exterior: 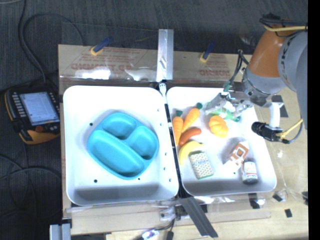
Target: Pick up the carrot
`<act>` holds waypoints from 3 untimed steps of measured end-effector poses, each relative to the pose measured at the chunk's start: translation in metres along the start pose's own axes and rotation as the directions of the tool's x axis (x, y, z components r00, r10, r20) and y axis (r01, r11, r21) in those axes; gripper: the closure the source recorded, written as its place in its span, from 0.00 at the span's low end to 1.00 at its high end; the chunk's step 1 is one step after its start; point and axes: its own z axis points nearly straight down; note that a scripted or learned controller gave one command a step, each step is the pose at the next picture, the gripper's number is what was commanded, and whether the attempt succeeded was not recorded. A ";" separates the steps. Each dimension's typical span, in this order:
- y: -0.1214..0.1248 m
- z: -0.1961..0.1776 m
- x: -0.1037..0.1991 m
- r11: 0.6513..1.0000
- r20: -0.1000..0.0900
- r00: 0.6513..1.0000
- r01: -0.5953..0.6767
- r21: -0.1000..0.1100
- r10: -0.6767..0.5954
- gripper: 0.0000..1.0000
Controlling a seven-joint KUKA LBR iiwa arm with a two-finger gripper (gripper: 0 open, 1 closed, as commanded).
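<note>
Nearest the camera, at the front of the right bin (270, 184), stands a small bottle (249, 171). Just behind it a little box (237, 153) lies tilted. To their left is a green speckled packet (201, 164), touching a yellow banana (186, 148).

Next comes the food in the middle of that bin. A carrot (189, 119) lies on a slant near the bin's left wall, with its green top pointing to the back. Another orange piece (190, 133) sits just below it, and a third one (177, 128) stands along the wall. They look much alike, so I am not sure which ones are carrots. To the right sits a round orange thing (218, 126) like a tiny pumpkin.

The left bin (75, 184) holds a blue tray (123, 144) with three parts.

Farther back, the gripper (228, 105) hangs over the back of the right bin, near the pumpkin and apart from the carrot. It looks blurry, so I cannot tell if its jaws are apart or together. Nothing is seen in it.

At the far left, off the bench, lies a hand controller (32, 109) with a screen.
</note>
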 end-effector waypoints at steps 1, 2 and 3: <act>0.055 0.069 0.028 0.998 0.007 0.999 -0.046 -0.033 0.047 0.00; 0.021 0.074 0.032 0.999 0.016 1.000 0.025 -0.046 -0.025 0.00; 0.022 0.074 0.041 0.959 0.028 0.960 0.280 -0.041 -0.279 0.00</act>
